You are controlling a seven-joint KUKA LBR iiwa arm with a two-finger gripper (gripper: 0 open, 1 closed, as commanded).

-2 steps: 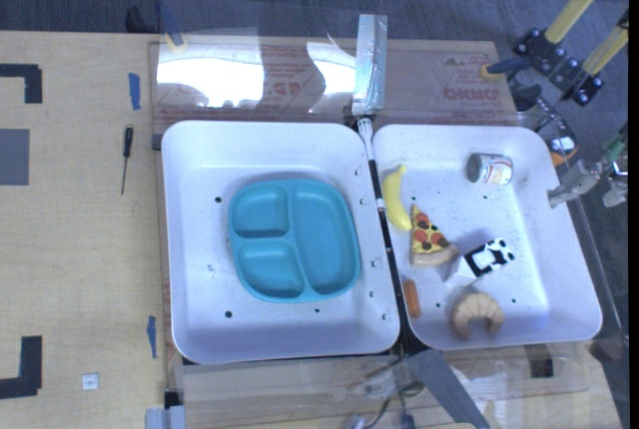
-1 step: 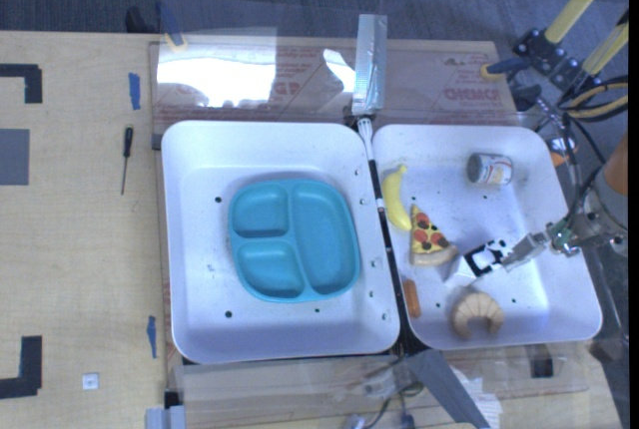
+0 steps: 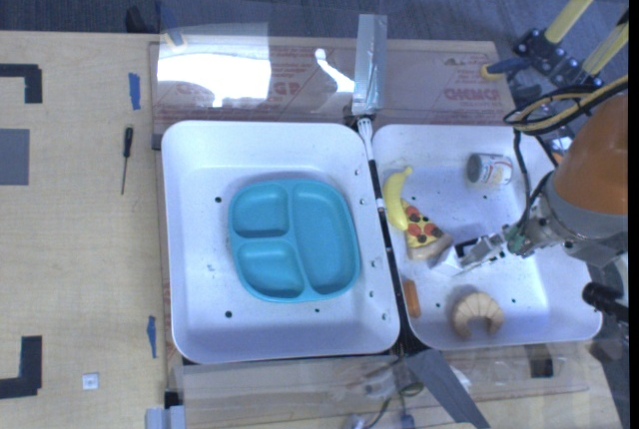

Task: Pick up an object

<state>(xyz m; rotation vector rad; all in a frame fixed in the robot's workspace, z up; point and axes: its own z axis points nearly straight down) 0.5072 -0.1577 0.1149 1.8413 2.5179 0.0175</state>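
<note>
While the arm (image 3: 589, 178) reaches in over the right edge of the right bin (image 3: 559, 312), its jaws (image 3: 477, 249) hang low near the middle of that bin, just beside a pizza slice toy (image 3: 424, 234); whether they are spread or pressed together cannot be told, and nothing shows between them. A banana (image 3: 397, 196) lies along the bin's left wall, touching the pizza slice toy. A croissant (image 3: 476, 310) sits near the front edge, a small can (image 3: 488, 169) near the back, and an orange stick (image 3: 412, 298) by the front left corner. The left bin (image 3: 190, 247) holds a blue divided plate (image 3: 295, 239) at its centre. A screwdriver (image 3: 126, 156) lies on the desk (image 3: 70, 247), left of the bins.
</note>
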